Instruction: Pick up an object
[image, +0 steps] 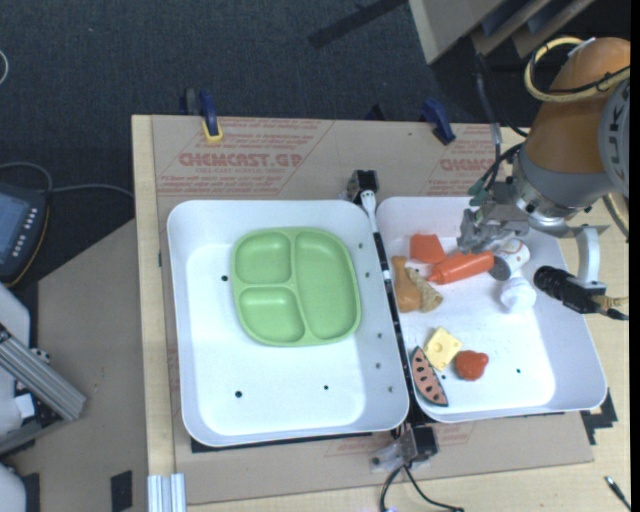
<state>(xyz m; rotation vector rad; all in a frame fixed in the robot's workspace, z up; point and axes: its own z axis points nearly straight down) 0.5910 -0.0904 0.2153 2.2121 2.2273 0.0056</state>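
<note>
Two white bins, arm over rt bin (560, 390).
Left bin (200, 400) w/ green divided plate (297, 286). Gripper (490, 240) low at rt bin's back; carrot (462, 267) just below/beside it, maybe touching. Jaw opening: can't tell. Tomato (471, 365), cheese wedge (442, 349) nr front.

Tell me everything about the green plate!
The green plate is pale green and looks like smooth plastic. It has rounded corners and raised ridges that split it into three sections: two smaller ones on its left side and one long one on its right. It lies flat, turned a little askew, in the upper middle of the left white bin, resting on the bin's floor. Nothing else touches it.
</note>
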